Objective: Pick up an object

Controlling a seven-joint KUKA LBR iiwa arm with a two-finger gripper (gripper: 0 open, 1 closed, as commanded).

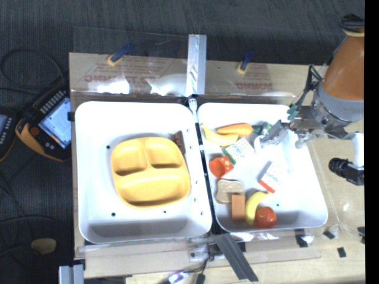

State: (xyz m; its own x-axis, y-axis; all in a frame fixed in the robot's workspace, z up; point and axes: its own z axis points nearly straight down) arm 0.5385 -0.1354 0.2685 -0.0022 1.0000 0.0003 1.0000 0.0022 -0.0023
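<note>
Camera view: the gripper (pixel 273 134) sits low over the upper part of the right bin (pixel 314 188); whether it is open or closed cannot be determined. Just beside it lie a carrot (pixel 235 128), a banana (pixel 214 137) and a white-green packet (pixel 239 149). Further down are a tomato (pixel 220 167), a white-red carton (pixel 270 177), a bread slice (pixel 228 189), a second banana (pixel 254 203) and an apple (pixel 266 217). The left bin (pixel 95 158) contains a yellow compartment tray (pixel 150 170)
</note>
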